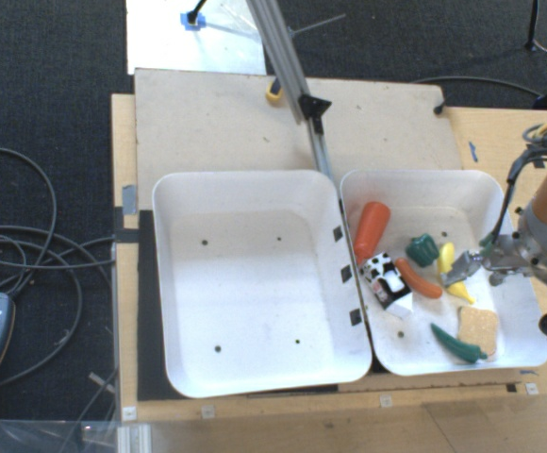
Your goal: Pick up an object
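The tool [457, 272] hangs over the right bin [495, 192], beside a yellow toy [454, 272] (probably light, stiff, slick plastic); whether its grip is wide or narrow I cannot tell. Take the toy across its narrow middle.

We see two bins side by side, and in the right bin [415, 182] the carrot [371, 228] lies left of the pepper [422, 249], with the sponge [478, 328] nearer us, right of the cow-patterned block [384, 278].
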Controlling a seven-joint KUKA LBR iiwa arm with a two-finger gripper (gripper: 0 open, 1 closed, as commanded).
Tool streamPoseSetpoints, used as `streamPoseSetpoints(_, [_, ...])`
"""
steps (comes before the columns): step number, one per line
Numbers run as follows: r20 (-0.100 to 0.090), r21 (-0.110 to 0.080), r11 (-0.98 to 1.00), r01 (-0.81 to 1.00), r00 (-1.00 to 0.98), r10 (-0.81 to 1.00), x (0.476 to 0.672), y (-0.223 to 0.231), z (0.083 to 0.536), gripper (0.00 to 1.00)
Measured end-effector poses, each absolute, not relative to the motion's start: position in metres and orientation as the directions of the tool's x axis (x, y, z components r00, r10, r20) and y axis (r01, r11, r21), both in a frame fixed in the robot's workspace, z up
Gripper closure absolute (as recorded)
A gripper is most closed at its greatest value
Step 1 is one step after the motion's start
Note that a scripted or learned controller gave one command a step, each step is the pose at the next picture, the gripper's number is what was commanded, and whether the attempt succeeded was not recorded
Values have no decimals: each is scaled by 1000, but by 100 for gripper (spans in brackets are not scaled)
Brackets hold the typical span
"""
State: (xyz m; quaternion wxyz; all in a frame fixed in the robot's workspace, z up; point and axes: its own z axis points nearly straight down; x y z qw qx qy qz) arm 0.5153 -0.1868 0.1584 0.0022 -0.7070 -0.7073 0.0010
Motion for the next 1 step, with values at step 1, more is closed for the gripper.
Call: streamPoseSetpoints(1, [2,-5,0,1000,0,1000,508,-193,101,0])
